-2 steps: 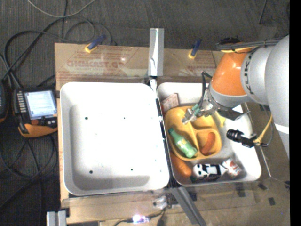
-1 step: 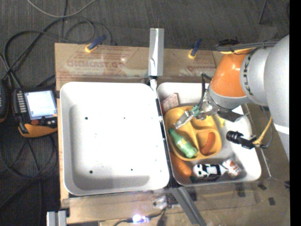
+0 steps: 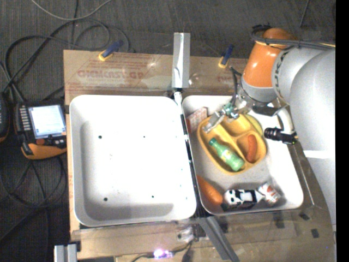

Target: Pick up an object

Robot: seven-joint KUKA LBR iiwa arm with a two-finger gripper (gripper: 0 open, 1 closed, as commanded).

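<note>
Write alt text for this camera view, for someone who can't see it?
A grey-and-orange robot arm reaches from the right, its gripper at the rim of a yellow divided dish in the right white bin. The dish holds a green bottle; an orange object lies nearby.

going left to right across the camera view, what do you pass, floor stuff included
Handheld screen unit on the floor → left bin → right bin, holding the yellow tray with the green bottle in it → gripper over the tray's far edge → grey arm.
</note>
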